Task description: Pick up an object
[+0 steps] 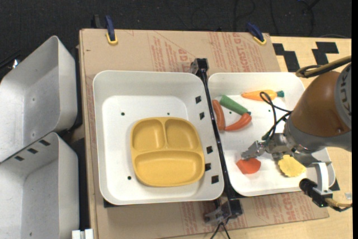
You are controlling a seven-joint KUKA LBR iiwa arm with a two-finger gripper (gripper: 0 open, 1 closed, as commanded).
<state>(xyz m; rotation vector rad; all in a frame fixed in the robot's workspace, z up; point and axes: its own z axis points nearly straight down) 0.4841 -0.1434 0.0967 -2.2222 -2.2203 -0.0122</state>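
Observation:
The right bin (291,82) holds several toy foods. An orange carrot (260,94) lies at the back. A green piece (234,104) rests on a curved red piece (238,123), with a red-orange sausage (218,115) to their left. A small red piece (249,165) and a yellow piece (291,166) lie near the front. My gripper (256,150) reaches in from the right, low over the bin floor, just above and touching the edge of the small red piece. The yellow piece sits right under the wrist, partly covered by it.
The left bin (106,120) holds a yellow divided plate (166,151). A black divider (211,120) runs between the bins. The arm's orange band (319,106) overhangs the right bin's right side. Two more white bins (33,103) stand off the bench at the left.

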